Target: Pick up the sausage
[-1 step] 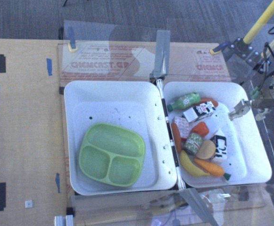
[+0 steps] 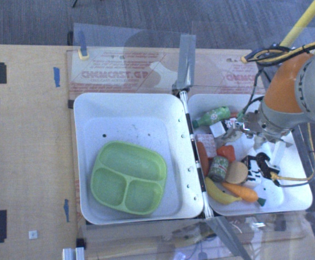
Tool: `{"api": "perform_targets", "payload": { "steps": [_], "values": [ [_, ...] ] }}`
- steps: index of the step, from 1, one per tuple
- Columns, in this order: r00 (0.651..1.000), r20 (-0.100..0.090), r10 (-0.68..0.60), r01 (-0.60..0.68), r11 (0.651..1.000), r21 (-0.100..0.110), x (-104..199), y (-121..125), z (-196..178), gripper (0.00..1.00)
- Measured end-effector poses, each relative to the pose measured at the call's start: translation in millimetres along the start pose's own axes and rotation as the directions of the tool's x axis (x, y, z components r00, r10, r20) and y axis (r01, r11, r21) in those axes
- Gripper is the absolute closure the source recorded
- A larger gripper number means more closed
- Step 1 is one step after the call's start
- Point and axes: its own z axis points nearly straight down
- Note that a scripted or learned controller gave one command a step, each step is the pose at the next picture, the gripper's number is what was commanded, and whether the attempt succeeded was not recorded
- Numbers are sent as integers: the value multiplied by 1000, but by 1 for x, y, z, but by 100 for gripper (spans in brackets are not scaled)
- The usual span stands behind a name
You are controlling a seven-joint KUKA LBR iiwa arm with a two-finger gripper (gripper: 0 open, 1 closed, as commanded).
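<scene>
Nearest the lens, a banana (image 2: 220, 194) lies along the front of the right bin (image 2: 294, 195), curved into the front left corner. A carrot (image 2: 243, 191) lies just beside it on the right, its green end pointing toward the front right. Just behind them stand a small can (image 2: 219, 168) and a round tan lump (image 2: 236, 172), side by side and seemingly touching.

The sausage (image 2: 201, 155), reddish brown and long, lies against the left wall of this same bin, running front to back, with the can just beside its near end. A red piece (image 2: 226, 152) sits just behind the can, near the sausage. Farther back, a green bottle (image 2: 212, 115) lies on its side near the rear left corner. A small white-and-grey packet (image 2: 218, 129) lies just in front of it.

The grey arm (image 2: 290, 85) with its orange band reaches in from the right. The gripper (image 2: 255, 137) hangs over the middle of the right bin, to the right of the packet. It is apart from the sausage, with the red piece between them. Whether its jaws are released or clenched cannot be told from this angle.

The left bin (image 2: 124, 118) holds a pale green divided plate (image 2: 129, 177) with three compartments, lying flat toward the front. Both bins rest on a pale wooden counter (image 2: 27, 145) that bears bits of blue tape (image 2: 56, 76).
</scene>
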Motion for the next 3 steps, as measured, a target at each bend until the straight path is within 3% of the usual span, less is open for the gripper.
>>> {"api": "perform_targets", "payload": {
  "steps": [1,2,3],
  "values": [
    [1000,11,25,-25,999,38,41,46,5,0],
    [1000,0,-18,18,1000,-1,34,-8,4,0],
    [997,4,79,-79,994,75,35,57,6,0]
  ]
}}
